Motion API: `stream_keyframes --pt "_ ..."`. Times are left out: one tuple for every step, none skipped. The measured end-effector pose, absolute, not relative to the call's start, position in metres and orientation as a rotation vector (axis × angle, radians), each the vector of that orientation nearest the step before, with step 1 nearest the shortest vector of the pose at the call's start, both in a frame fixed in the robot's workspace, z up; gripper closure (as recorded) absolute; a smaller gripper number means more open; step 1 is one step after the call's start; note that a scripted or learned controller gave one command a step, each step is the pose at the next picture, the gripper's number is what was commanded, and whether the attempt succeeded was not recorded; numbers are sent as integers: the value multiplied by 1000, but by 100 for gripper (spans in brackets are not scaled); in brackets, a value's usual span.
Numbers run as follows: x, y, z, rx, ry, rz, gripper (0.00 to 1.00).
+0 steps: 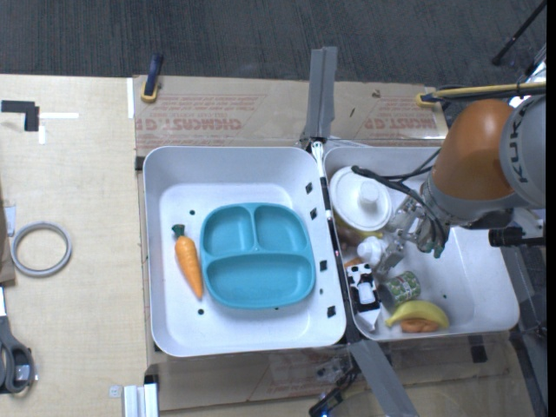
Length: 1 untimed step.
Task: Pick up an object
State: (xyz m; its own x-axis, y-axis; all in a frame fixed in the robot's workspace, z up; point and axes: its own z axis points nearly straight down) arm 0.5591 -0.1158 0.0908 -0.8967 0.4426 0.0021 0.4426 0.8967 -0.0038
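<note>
My gripper (393,254) is low inside the right bin (473,272), among the objects there. I cannot tell whether it is released or clenched, because the metal parts blur together. Just below it lies a small green can (401,286), and below that a yellow banana (417,313). A white lid (362,200) is to its upper left. In the left bin (165,233) a blue divided plate (258,254) rests, with a carrot (188,261) beside it.
</note>
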Motion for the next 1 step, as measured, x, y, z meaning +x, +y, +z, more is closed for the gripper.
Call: stream_keyframes --pt "489 -148 92 -553 -3093 0 0"
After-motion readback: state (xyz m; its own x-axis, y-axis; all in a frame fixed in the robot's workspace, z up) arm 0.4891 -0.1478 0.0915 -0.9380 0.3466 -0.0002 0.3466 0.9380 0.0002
